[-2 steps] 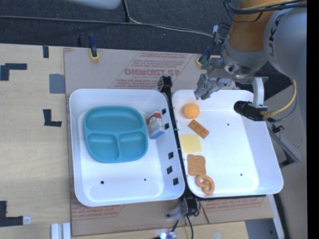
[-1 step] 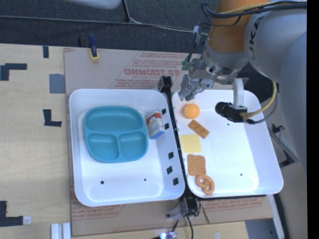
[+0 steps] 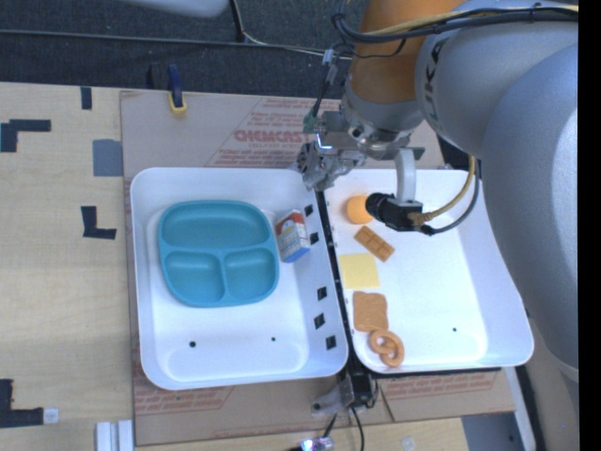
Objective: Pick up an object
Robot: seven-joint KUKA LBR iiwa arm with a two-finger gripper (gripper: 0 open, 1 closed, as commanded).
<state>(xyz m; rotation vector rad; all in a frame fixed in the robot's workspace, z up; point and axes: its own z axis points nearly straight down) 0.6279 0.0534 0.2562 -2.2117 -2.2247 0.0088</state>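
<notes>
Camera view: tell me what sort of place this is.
Probably a robot lab test bench, not a kitchen. Two white bins sit on cardboard, holding toy food such as a pretzel and a blue plate. A grey arm reaches in over them, cables trailing.

I count two white bins: the left bin (image 3: 150, 346) at nine o'clock holds one blue divided plate (image 3: 218, 252) and one small carton (image 3: 292, 236); the right bin (image 3: 470, 318) at three o'clock holds one orange ball (image 3: 358, 209), one cracker (image 3: 374, 243), one yellow cheese slice (image 3: 359, 272), one toast piece (image 3: 370, 310) and one pretzel (image 3: 386, 347).
</notes>
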